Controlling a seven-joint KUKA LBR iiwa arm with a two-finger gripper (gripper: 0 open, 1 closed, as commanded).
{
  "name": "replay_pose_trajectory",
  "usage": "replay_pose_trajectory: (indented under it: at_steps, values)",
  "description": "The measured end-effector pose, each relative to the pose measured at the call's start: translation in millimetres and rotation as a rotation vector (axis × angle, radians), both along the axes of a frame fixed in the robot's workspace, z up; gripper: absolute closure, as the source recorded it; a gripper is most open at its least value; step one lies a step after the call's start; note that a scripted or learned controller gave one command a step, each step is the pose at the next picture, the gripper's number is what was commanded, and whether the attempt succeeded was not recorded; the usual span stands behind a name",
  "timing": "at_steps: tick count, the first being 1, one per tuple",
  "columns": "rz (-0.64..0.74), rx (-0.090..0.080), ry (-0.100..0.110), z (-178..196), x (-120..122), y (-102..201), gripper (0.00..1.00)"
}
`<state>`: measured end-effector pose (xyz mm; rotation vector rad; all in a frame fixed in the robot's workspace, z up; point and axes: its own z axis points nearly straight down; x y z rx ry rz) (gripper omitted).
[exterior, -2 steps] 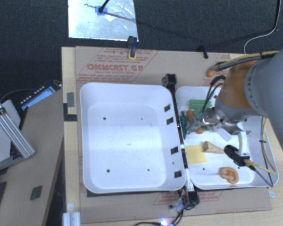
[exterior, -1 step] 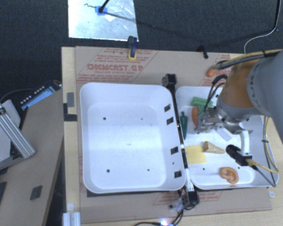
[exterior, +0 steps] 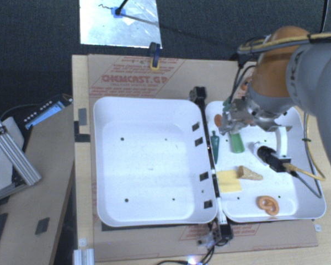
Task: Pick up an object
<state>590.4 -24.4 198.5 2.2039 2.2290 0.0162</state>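
My gripper [exterior: 229, 123] hangs low over the far left part of the right bin [exterior: 303, 203]. Just below it lies a small green object [exterior: 236, 143]. A thin dark green piece [exterior: 215, 143] rests against the bin's left wall, with a small orange bit [exterior: 217, 120] above it. Nearer the front are a yellow square [exterior: 228, 181], a tan wedge [exterior: 249, 174] and an orange ring-shaped piece [exterior: 268, 204]. Part of the bin's far side is hidden by the arm's wrist.
The left bin [exterior: 105, 203] sits beside the right one, with black clips [exterior: 204, 176] along the shared edge. Both bins rest on a cardboard sheet [exterior: 132, 76]. A foil sheet [exterior: 121, 15] lies at the back.
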Motion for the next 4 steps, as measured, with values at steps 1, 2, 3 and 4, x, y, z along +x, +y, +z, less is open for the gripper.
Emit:
replay_pose_trajectory:
  at_steps: [1,2,3,4]
  values:
    - [-0.011,-0.004,0.007,36.0,5.3,-31.7,1.00]
    - [0.000,-0.001,0.004,87.4,23.2,46.8,1.00]
    - [-0.003,-0.001,0.008,78.6,52.7,100.8,1.00]
    - [-0.003,-0.001,0.007,79.2,79.5,156.4,1.00]
